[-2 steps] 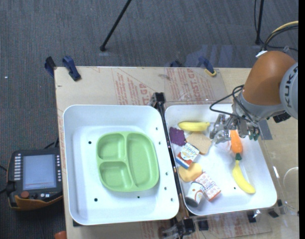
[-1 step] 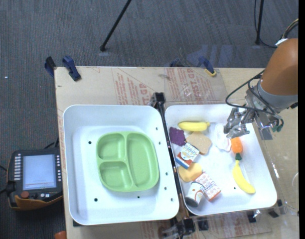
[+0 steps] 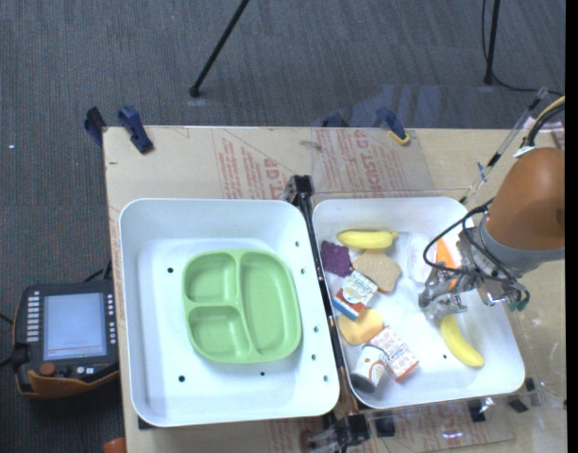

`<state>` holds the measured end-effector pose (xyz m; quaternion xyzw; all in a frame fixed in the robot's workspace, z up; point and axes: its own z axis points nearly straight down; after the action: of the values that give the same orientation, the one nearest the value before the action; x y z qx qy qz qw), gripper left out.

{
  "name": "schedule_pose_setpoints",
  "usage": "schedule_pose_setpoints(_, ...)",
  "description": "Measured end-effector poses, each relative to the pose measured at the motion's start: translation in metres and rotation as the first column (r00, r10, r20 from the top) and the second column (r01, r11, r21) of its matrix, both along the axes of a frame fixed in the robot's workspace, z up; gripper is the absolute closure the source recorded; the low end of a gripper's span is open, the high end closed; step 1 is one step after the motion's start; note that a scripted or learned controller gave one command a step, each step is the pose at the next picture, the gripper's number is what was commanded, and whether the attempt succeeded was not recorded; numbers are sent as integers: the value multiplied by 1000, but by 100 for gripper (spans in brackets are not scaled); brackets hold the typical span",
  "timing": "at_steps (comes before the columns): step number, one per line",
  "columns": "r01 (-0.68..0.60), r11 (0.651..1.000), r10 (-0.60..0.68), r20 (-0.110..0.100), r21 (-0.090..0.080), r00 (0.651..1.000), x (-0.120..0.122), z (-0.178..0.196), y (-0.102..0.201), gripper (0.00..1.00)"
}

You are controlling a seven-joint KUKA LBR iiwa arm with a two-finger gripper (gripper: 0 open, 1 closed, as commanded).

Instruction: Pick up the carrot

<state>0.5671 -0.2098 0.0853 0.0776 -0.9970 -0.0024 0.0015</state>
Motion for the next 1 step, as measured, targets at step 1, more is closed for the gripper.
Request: schedule_pose_setpoints(1, -1, 1000, 1, 5, -2, 1000, 2, 2, 0, 0)
